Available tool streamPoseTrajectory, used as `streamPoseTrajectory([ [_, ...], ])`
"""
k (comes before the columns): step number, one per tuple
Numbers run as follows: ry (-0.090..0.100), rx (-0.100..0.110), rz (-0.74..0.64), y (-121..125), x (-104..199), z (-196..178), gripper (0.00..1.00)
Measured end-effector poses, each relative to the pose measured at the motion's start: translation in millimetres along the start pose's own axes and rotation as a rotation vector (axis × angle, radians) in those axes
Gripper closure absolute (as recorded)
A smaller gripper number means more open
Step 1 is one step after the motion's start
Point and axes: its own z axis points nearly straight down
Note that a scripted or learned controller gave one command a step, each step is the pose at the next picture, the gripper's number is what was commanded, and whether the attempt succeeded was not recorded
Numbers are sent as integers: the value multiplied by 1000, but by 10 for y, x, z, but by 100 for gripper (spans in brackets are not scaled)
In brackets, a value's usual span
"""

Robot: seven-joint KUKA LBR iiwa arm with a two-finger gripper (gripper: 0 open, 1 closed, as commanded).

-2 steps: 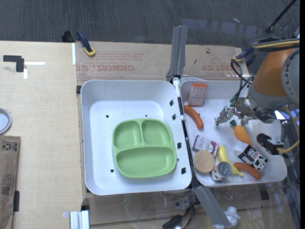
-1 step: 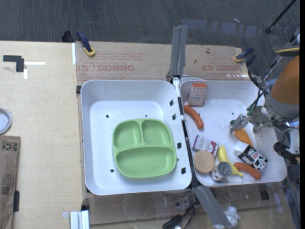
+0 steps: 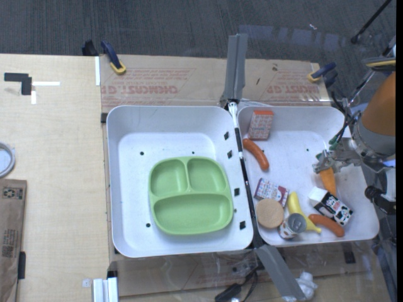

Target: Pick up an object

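Presently the arm reaches in over the right bin, and its gripper sits low at that bin's right side, directly above an orange carrot-shaped piece. Whether the pincer is open or closed cannot be told from this view, and nothing can be confirmed as held. The carrot lies near the right wall, its upper end touching or just under the gripper, with a white block and a black-and-white carton just beside its lower end. Judged as the likely target, it looks like a hard plastic toy: light, stiff, smooth and tapered, so it may slip or roll if pinched near the narrow tip. The better hold would be across its thicker middle, fingers set square to its length. Other items share the bin: a sausage near the left wall, a printed box at the top, a small pink packet, a round cookie, a banana, a can and a second sausage along the front. These crowd the front edge but stand apart from the carrot's upper half. The left bin holds a green divided plate, well apart from the gripper.
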Motion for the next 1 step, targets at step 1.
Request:
streamPoseTrajectory([
  [1, -6, 2, 201, -28, 347, -1126, 100],
])
